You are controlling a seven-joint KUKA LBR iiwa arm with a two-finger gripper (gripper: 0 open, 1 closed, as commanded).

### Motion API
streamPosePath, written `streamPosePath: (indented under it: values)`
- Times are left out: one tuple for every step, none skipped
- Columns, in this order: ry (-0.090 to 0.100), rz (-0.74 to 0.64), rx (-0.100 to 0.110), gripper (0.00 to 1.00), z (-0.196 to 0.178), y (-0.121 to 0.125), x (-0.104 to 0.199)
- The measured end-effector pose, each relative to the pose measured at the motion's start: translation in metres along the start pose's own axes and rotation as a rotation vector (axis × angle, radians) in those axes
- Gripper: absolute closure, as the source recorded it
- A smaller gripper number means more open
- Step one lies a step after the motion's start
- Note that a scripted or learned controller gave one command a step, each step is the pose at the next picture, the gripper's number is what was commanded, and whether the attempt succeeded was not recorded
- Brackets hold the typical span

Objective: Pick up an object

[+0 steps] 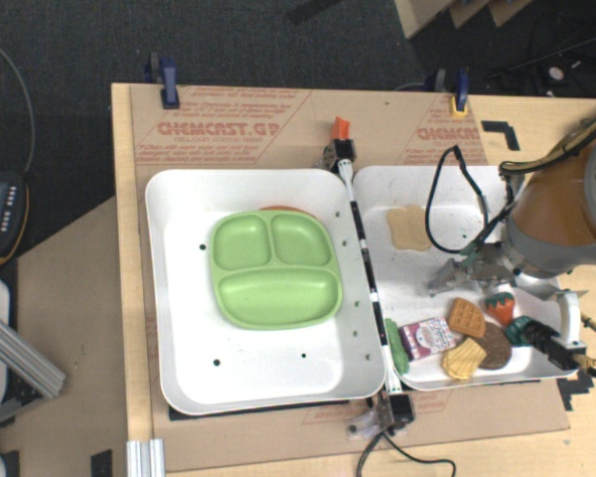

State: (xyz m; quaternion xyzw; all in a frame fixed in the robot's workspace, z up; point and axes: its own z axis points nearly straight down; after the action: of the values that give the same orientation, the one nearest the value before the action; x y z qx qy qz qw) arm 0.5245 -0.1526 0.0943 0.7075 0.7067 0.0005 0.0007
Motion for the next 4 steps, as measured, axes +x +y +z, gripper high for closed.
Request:
streamPosePath:
  values:
    - [0.001, 0.002, 0.005, 0.0, 0.01, -0.038, -0.02]
    - [-0.004, -0.003, -0.005, 0.0, 0.009, 0.034, -0.051]
    - [0.003, 0.001, 0.008, 0.0, 0.009, -0.04, -0.029]
    - [0.001, -0.001, 0.002, 0.0, 0.01, -0.045, -0.032]
